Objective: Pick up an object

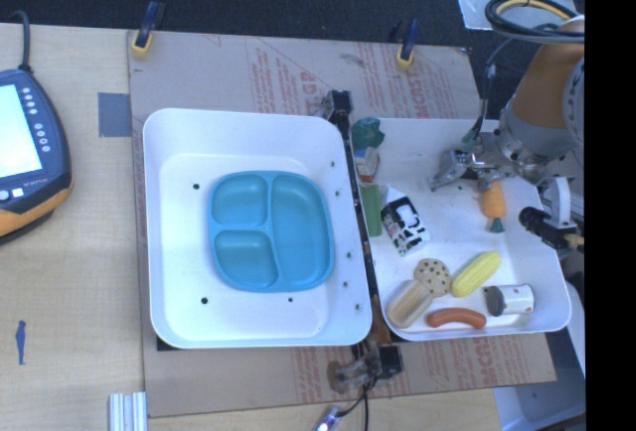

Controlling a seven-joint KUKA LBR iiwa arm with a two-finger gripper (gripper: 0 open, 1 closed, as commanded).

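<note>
The claw [467, 164] hangs low over the upper part of the right bin [437, 136], its metal fingers spread apart with nothing between them. Just to its right lies a toy carrot [493, 202], close to the fingers but outside them. Further down the same bin sit a black-and-white block [404, 224], a cookie [431, 273], a yellow corn cob [475, 273], a wooden spoon [405, 302], a sausage [456, 319] and a small white cylinder [509, 300]. A teal toy [368, 134] rests by the divider. The left bin [169, 220] holds a blue sectioned plate [270, 229]. A pendant [28, 149] lies on the counter [75, 290].
</note>
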